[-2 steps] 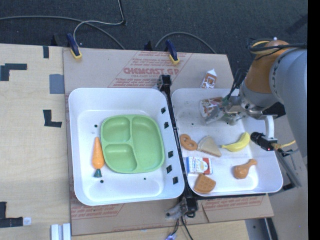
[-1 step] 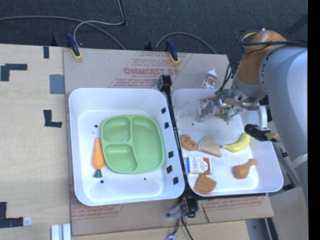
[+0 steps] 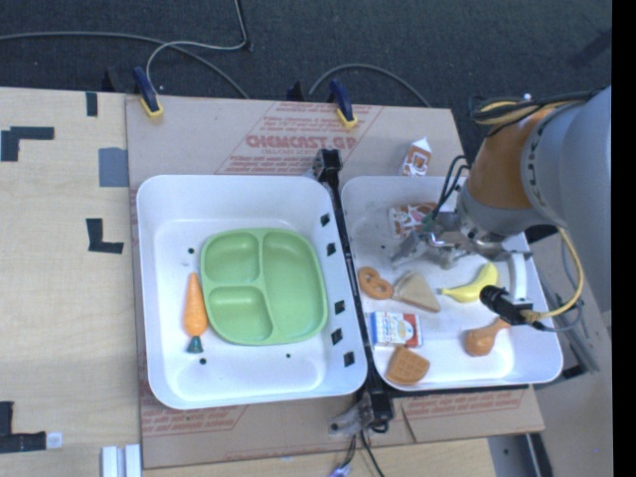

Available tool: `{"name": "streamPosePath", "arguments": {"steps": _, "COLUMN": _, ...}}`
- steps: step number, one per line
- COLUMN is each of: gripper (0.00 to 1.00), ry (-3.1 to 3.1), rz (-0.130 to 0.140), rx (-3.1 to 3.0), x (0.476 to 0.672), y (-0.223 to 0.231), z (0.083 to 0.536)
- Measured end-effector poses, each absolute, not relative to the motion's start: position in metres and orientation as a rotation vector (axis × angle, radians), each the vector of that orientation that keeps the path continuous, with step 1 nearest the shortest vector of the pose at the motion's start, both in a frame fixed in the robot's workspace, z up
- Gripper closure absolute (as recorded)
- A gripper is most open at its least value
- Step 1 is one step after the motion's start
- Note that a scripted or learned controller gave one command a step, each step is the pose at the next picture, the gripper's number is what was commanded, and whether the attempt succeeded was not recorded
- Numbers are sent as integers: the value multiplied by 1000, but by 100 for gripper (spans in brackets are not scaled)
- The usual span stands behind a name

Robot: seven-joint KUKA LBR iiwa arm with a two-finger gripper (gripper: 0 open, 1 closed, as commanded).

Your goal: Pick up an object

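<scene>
Carrot (image 3: 194, 306) comes first for me: it lies along the left side of the left bin (image 3: 159, 207), just beside the green plate (image 3: 264, 286) with three parts that sits in the middle of that bin. I think both are flat there just so they stay put, well away from my work.

The right bin (image 3: 542, 371) has all the small toy food spread out, so I can reach one thing at a time. A pretzel (image 3: 376, 284) is near its left wall. A small carton (image 3: 395, 329) and a cookie (image 3: 407, 366) sit near the front left corner. A sandwich wedge (image 3: 418, 292) is in the middle, and a crinkly packet (image 3: 409, 217) is near the back edge.

My gripper (image 3: 429, 243) is low over the middle of this bin, close to the wedge. I cannot tell how its hand is set, and I see nothing in it.

A banana (image 3: 473, 284) and a chicken leg (image 3: 484, 338) lie toward the right side.
</scene>
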State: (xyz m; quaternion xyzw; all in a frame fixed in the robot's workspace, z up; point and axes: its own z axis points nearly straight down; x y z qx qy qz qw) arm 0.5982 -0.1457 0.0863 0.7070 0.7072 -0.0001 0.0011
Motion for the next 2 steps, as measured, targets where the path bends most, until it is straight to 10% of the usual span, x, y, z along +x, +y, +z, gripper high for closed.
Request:
{"name": "streamPosePath", "arguments": {"steps": 1, "gripper": 0, "ry": 2224, "rz": 2, "rx": 2218, "x": 659, "y": -130, "z": 86}}
{"name": "streamPosePath", "arguments": {"steps": 2, "gripper": 100, "ry": 2221, "rz": 2, "rx": 2214, "x": 660, "y": -131, "z": 97}}
